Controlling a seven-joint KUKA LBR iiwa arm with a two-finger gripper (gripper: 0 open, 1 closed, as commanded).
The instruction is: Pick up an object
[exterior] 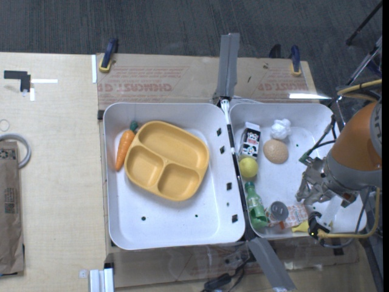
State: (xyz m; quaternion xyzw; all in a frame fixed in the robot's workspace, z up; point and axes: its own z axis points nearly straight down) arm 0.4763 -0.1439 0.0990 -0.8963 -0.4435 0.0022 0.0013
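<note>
The likeliest targets lie in the right bin [325, 111]: a small clear bottle with a grey cap [278, 210] and a crumpled wrapper [296, 214] near the front wall, with a green plastic bottle [253, 203] along the left wall beside them. Farther back sit a lemon [248, 166], a tan round ball [276, 151], a black-and-white carton [251, 140] and a crumpled white wad [280, 128]. The gripper [311, 190] hangs over the right part of this bin, just beside the wrapper; how it is set cannot be told from this angle. A clean pick probably means centring over one item before descending, since the front pile is crowded. The left bin [115, 181] holds a yellow divided plate [167, 160] and a toy carrot [124, 149].
</note>
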